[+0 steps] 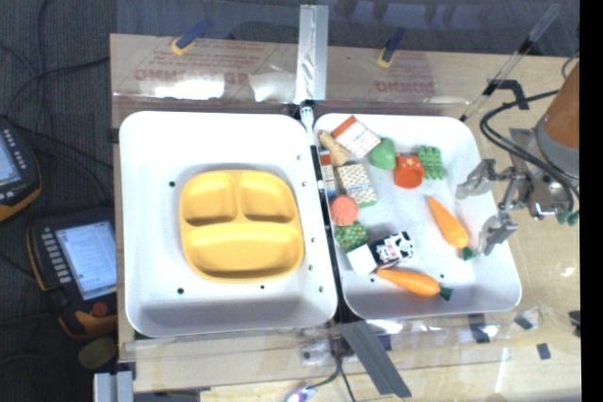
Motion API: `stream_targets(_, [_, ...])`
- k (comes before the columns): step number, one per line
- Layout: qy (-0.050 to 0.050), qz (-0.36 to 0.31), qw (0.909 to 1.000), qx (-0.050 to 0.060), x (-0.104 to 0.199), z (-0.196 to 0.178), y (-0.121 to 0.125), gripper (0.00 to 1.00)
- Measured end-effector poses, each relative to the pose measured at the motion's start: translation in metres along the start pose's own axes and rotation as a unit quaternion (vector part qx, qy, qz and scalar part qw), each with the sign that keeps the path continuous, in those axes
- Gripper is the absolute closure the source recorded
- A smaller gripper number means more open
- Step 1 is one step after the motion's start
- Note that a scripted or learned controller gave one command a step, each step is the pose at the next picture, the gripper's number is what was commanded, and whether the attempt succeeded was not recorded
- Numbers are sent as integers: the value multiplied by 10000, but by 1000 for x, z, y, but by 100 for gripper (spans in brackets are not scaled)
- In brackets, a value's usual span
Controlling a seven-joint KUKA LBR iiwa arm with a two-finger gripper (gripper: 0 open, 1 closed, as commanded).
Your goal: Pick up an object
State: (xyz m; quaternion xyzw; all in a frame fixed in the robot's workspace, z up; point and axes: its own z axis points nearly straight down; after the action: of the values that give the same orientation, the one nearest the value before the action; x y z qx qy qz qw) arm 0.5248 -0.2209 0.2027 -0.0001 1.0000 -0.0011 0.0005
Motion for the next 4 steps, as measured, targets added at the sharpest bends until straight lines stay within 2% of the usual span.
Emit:
stream_targets(1, [-69, -186, 9998, 30, -17, 112, -3, 0])
stream_targets(2, [-80, -200, 9998, 45, -19, 101, -2, 100])
stream_targets(3, [-79, -204, 9998, 42, -20, 101, -1, 0])
stream_targets(4, [-89, -213, 9997, 57, -21, 91, 0, 100])
